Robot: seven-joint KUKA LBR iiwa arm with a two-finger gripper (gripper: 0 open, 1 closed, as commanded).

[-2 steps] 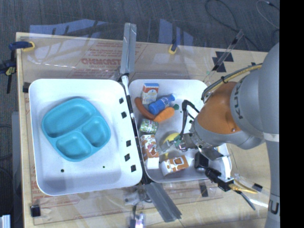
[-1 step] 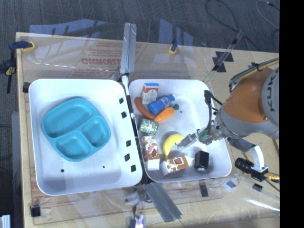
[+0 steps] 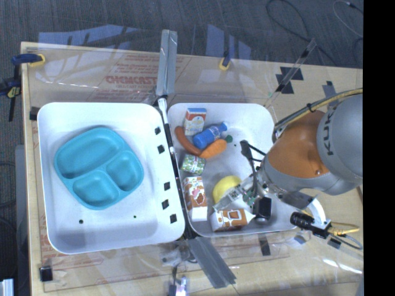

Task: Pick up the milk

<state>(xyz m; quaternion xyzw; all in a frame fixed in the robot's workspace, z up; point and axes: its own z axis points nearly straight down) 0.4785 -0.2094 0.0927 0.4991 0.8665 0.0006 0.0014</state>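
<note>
Tool (image 3: 237, 197) low in right bin (image 3: 259, 119) btwn lemon (image 3: 226, 187) & milk (image 3: 233, 219); grip state can't tell.

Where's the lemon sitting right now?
The lemon lies in the right bin, toward its front, just right of a brown-and-white carton and above another carton, close beside the gripper.

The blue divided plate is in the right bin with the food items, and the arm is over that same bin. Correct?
Not quite. The camera view shows the blue divided plate lying alone in the left bin, not the right one. The food items, such as the lemon and carrot, are in the right bin, and the arm is over that bin.
</note>
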